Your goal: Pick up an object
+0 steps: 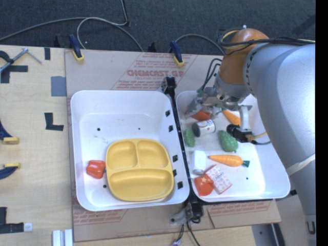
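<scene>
My gripper (204, 105) is low over the far left part of the right bin (266, 181). Directly under it lies a red-orange toy piece (202, 115), with a small white can (207, 127) just in front. Nearby are a small green vegetable (189, 137), a larger green one (227, 140), a carrot (225, 160) and an orange piece (231, 117). Whether the gripper touches the red-orange piece cannot be made out.
Toward the right bin's front lie a white block (199, 159), a red toy fruit (203, 185) and a pink packet (219, 180). The left bin (82, 106) holds a yellow divided plate (139, 169) and a red pepper (95, 168). The arm (287, 96) covers the right bin's far right side.
</scene>
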Controlling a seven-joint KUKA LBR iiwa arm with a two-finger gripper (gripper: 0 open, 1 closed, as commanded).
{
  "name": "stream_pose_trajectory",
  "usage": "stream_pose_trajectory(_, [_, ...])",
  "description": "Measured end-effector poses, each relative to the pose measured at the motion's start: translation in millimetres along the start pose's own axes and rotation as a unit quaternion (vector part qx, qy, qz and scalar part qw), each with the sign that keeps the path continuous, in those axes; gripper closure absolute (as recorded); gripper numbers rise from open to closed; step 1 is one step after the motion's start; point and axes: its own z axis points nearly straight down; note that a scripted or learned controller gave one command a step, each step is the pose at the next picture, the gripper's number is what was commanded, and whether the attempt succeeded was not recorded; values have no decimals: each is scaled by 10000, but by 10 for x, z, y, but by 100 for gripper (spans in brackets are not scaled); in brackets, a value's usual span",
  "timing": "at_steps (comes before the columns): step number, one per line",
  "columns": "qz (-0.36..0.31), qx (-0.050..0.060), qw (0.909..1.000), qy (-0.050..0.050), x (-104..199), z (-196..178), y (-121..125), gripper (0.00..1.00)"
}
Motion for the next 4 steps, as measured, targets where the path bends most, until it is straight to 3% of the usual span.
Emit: stream_pose_trajectory(4, [-3, 1, 10000, 7, -10, 0, 6, 0])
